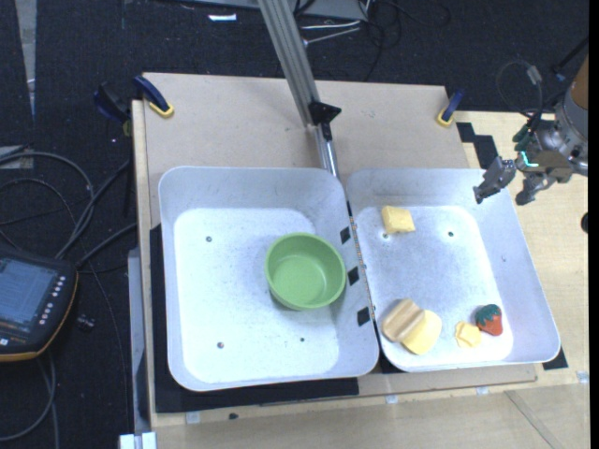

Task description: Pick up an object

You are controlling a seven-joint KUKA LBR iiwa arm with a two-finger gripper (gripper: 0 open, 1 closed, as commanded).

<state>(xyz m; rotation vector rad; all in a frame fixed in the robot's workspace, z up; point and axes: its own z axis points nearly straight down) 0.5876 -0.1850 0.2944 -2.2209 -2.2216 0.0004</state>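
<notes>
My gripper (pixel 510 185) hangs at the far right, above the upper right corner of the right bin (pixel 524 279). Its two dark fingers stand apart with nothing between them. In the right bin lie a yellow block (pixel 398 220) near the top left, a larger pale yellow piece (pixel 412 325) at the bottom left, a small yellow piece (pixel 468 335) and a red strawberry-like toy (pixel 489 320) at the bottom right. A green bowl (pixel 304 270) stands upright in the left bin (pixel 187 251), near its right side.
A slanted metal pole (pixel 295 59) runs from the top down to the seam between the bins. Clamps (pixel 154 96) hold the wooden board's far corners. Cables and a handheld pendant (pixel 28 302) lie on the floor at left.
</notes>
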